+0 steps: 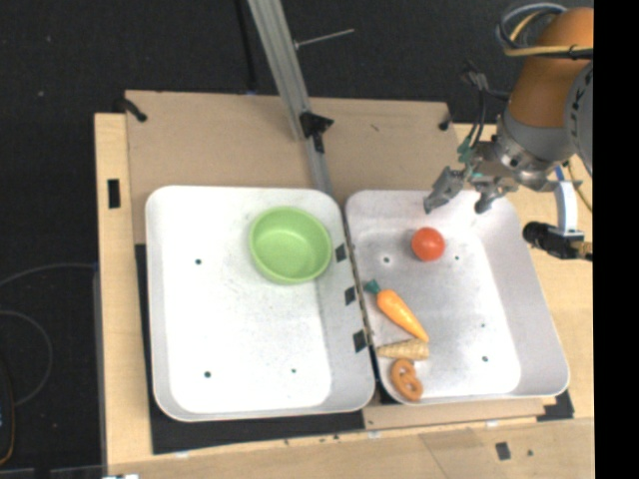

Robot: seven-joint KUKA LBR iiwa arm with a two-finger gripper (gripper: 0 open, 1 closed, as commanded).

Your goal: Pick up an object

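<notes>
In the right bin point(499, 297) lie a red tomato point(428, 243), an orange carrot point(401, 312) with a green top, a pale parsnip-like root point(403, 349) and an orange pretzel-shaped piece point(406, 379). A green bowl point(290, 244) sits in the left bin point(200, 317). My gripper point(461, 201) hangs open above the far edge of the right bin, up and to the right of the tomato, with nothing between its fingers.
A grey metal pole point(285, 68) slants from the top down to the gap between the bins. The carrot, root and pretzel piece crowd the right bin's near-left corner. The bins rest on a tan board point(220, 138).
</notes>
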